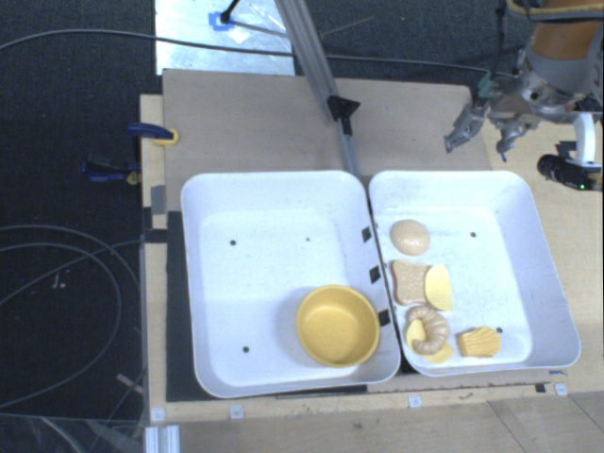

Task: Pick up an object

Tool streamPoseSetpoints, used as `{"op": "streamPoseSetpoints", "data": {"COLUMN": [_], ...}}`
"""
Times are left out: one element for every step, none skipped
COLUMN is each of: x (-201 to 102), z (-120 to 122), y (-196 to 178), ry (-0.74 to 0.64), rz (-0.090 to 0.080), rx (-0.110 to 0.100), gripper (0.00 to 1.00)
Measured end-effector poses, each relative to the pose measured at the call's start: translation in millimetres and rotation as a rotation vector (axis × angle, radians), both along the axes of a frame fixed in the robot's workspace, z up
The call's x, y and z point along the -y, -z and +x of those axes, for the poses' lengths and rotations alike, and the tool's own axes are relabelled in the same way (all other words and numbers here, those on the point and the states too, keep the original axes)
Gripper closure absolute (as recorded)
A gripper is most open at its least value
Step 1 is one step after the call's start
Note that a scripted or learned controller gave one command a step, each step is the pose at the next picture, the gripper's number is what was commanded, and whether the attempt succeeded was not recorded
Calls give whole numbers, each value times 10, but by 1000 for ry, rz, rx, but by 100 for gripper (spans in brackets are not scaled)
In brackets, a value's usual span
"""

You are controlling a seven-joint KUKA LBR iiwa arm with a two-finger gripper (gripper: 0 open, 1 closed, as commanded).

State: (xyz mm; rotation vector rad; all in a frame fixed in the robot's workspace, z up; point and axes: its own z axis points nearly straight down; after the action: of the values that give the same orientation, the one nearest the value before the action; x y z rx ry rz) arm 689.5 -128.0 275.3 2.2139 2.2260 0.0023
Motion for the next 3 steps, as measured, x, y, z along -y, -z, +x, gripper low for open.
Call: {"op": "streamPoseSetpoints", "data": {"x": [-61,-47,-94], "z": [-19,-121,-193], "y": [434,940,1398], "ry": [-2,4,4], "rz": [0,0,0], "rx": [-3,-5,-3], "gripper": [0,0,0]}}
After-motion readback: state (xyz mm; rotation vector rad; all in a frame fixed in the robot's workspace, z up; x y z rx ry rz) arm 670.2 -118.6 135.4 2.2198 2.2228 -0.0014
